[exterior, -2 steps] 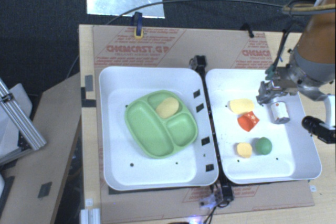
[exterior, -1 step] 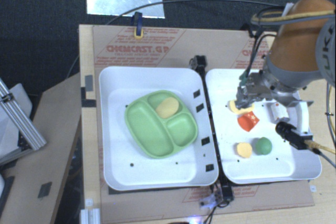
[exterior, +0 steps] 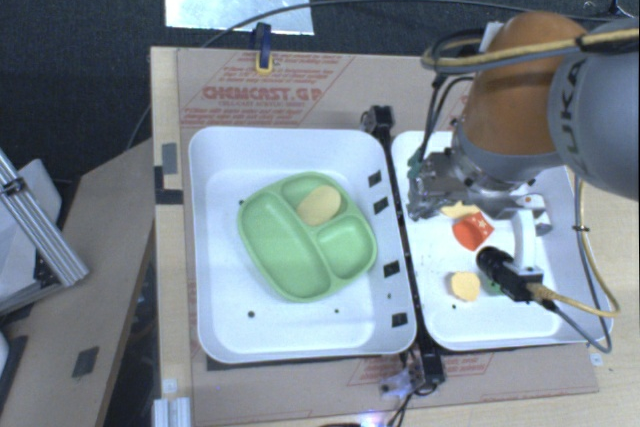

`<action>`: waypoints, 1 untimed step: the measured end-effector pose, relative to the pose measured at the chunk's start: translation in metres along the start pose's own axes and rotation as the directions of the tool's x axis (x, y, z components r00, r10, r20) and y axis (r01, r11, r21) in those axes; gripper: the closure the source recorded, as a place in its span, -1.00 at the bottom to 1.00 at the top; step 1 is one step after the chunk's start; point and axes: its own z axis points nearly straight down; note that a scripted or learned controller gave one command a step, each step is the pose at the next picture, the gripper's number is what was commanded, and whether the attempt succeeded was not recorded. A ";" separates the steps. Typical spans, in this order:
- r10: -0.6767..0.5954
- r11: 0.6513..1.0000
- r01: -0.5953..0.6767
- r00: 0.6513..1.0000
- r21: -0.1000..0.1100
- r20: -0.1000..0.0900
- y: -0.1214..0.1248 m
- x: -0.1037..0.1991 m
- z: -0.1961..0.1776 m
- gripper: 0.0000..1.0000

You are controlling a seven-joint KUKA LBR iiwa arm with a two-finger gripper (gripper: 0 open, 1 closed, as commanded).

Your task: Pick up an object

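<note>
My end effector (exterior: 432,187): low in the right bin (exterior: 440,325); I cannot tell its state.
Red piece (exterior: 472,232): at my 4 o'clock.
Risk: I miss it and grab nothing.

Grey arm (exterior: 560,105) reaches in from the right — pincer (exterior: 425,190) pointing down.

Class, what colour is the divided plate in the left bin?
Light green: the divided plate, seen in the camera view.
</note>
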 end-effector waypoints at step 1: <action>0.000 1.000 0.000 1.000 0.001 0.001 0.001 0.052 0.018 1.00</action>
